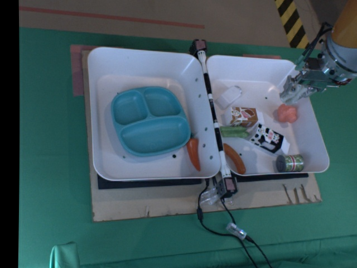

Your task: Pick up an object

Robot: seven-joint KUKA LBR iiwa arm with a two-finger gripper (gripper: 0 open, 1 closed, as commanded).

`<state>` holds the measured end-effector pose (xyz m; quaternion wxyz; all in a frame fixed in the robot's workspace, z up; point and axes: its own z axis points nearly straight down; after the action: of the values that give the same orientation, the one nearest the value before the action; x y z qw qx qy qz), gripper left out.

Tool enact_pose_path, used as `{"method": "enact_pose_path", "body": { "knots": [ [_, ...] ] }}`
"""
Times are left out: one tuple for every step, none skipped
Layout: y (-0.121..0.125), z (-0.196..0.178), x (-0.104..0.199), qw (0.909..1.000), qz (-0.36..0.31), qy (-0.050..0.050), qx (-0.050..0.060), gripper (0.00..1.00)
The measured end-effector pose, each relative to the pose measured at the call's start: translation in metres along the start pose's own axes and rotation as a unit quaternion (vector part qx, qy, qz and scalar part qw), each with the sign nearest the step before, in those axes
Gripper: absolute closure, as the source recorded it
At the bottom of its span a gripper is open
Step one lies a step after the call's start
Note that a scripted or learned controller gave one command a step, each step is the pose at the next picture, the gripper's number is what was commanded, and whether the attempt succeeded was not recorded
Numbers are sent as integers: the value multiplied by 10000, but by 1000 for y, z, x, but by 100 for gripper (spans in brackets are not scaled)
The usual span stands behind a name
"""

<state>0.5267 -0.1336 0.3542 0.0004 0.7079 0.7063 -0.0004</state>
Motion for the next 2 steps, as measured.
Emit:
{"method": "enact_pose_path", "body": {
  "knots": [
    [-8,12,-55,10000,13,-13,1,100],
    [7,10,-55,10000,8,-24,-20,100]
  ]
}}
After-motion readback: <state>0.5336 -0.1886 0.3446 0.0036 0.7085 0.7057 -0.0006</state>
